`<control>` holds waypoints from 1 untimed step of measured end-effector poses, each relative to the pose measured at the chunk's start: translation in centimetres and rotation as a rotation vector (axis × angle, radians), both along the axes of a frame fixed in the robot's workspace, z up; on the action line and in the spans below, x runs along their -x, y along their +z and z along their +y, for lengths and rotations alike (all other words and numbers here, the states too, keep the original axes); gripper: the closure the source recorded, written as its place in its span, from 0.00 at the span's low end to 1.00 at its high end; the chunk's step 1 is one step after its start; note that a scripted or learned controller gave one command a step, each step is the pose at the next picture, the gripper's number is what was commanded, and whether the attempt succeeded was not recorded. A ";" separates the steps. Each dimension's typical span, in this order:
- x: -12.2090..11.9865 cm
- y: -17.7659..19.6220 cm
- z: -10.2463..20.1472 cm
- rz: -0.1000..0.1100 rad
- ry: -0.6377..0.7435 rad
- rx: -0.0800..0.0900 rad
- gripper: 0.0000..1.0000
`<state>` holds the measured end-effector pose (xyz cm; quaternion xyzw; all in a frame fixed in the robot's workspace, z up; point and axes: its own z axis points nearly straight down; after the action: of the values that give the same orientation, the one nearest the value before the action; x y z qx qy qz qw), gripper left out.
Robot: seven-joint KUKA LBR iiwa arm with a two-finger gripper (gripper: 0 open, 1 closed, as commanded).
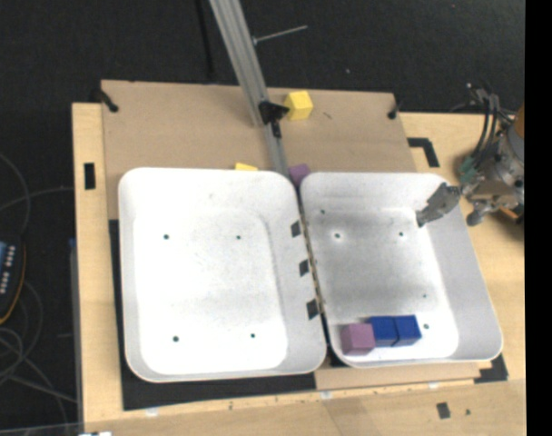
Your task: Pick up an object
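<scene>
Two bins: you see a left bin (208,271) and a right bin (394,262), both shallow and white, side by side on the bench (349,121), their inner rims touching along the middle.
Left bin: you see bare white floor with a few small dark dots.
Right bin: its near edge holds three blocks in a row.
Purple block (357,338): it lies at the near left corner of the right bin, just beside the blue ones.
Blue blocks (394,330): two of them sit touching each other, right of the purple block, against the near wall.
End effector (437,206): you find it at the far right corner of the right bin, over the rim, well apart from the three blocks. One grey finger slants down toward the bin floor. You cannot tell whether the fingers are apart or together, and nothing shows between them.
Arm (494,175): it reaches in from the right edge, with cables bunched around the wrist.
Yellow block (300,104): it rests on the bench beyond the bins, beside a slanted metal rail (244,53).
Small pieces: a yellow piece (246,166) and a purple piece (299,173) peek out just behind the far rims, near where the bins meet.
Handheld device (2,275): it lies off the bench at the left edge, with cables around it.
</scene>
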<state>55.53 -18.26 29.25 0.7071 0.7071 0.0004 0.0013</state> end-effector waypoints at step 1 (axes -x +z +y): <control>3.7 3.3 1.5 -0.002 0.002 0.000 0.00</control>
<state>51.83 -16.80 32.54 0.7062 0.7080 0.0010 0.0018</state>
